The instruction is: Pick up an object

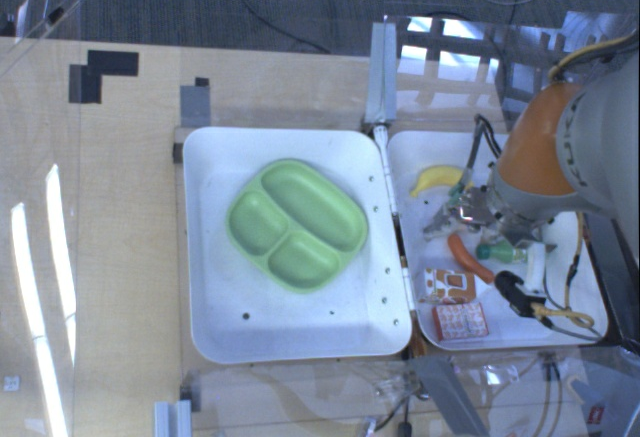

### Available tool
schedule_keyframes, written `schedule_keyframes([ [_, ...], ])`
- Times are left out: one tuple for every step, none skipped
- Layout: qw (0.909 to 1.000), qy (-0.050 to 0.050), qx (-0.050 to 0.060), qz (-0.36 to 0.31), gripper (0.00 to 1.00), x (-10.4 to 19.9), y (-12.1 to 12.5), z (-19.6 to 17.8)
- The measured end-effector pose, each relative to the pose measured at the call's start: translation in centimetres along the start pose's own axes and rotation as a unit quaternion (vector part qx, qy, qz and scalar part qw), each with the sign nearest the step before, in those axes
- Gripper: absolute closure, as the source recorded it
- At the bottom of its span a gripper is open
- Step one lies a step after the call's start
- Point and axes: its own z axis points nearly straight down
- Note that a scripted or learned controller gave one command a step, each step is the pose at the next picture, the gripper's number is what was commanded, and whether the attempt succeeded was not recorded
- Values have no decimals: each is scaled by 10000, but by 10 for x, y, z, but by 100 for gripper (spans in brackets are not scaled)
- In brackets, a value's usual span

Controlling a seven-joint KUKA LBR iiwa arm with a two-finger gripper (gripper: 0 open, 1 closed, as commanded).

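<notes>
I have the arm [565, 140] reaching in from the right edge of the frame, bent down over the right bin [421, 147]. That is where all the small things lie, so that is where a pick has to happen. The pincer [452, 217] hangs low in the middle of that bin, pointing toward the frame's left. I cannot tell how far open it is, and I see nothing held in it.

The nearest candidates sit on either side of it. A banana [437, 179] lies just above it, toward the bin's upper left corner. An orange carrot [467, 256] lies just below it, slanting down to the right. My guess is the program is lining up on one of these two, since the pincer sits between them. Lower in the same bin, an orange-and-white packet [448, 284] and a red box [460, 322] lie near the bottom rim.

The left bin [215, 310] holds a green divided plate [297, 223], well apart from the arm. It is broad and shallow, so I judge it a poor thing to grab.
</notes>
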Motion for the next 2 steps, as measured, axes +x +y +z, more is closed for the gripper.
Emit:
schedule_keyframes([
  [10000,4,-21,-9,100,1,3,-10],
  [9999,-12,50,-102,100,39,12,-95],
])
